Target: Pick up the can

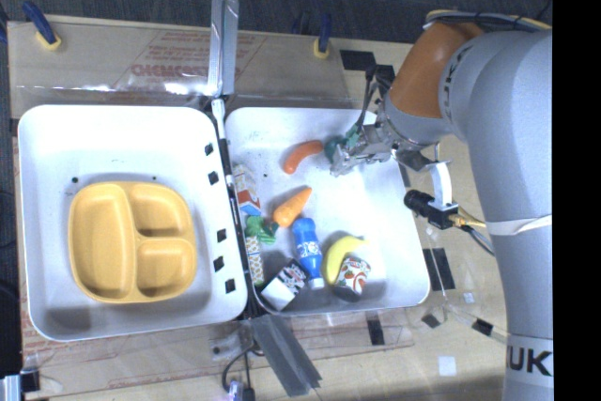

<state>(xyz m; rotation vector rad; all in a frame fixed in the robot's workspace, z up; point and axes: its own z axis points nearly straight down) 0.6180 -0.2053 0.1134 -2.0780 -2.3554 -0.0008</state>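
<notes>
The can [352, 275], short with a red and white print, lies in the front right corner of the right bin [399, 244]. It touches the yellow banana [340, 253]. My gripper [340, 155] is low over the back of that bin, just right of an orange carrot [302, 155] and well away from the can. Nothing shows in its grasp.
In the right bin a second carrot [293, 204], a blue bottle [306, 249], a green item [259, 230], a printed packet [245, 191] and a small white-ended cylinder [281, 288] crowd the left and front. The left bin [47, 146] holds a yellow divided plate [131, 241].
</notes>
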